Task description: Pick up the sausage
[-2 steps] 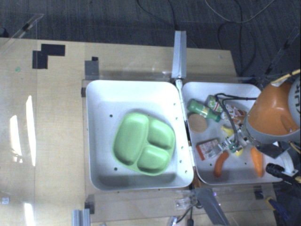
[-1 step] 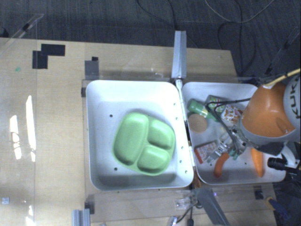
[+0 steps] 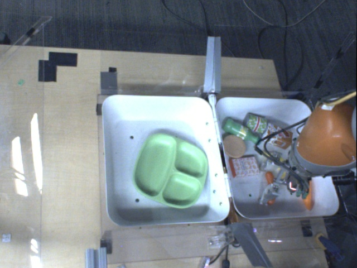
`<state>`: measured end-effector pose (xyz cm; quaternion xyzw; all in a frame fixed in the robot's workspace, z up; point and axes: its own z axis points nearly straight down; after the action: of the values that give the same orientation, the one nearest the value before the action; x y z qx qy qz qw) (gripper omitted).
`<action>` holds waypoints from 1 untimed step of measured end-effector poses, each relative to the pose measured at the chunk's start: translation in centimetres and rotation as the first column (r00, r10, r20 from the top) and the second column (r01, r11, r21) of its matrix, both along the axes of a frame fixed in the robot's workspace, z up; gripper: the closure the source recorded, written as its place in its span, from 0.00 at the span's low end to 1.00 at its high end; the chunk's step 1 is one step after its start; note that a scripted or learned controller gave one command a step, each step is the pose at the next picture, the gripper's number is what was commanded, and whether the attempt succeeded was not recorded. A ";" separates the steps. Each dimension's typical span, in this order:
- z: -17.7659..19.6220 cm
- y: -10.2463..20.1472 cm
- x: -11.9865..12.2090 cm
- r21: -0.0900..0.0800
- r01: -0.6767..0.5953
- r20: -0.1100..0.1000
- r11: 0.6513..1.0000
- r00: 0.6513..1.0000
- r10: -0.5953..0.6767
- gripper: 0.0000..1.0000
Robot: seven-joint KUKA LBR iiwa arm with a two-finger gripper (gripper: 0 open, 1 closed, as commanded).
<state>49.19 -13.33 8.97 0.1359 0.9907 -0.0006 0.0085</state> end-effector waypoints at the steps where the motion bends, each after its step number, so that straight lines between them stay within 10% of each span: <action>1: 1.2 0.1 0.3 0.001 0.003 0.008 1.000 1.000 -0.003 1.00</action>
<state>49.50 -13.23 10.21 0.1376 0.9904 0.0003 0.0123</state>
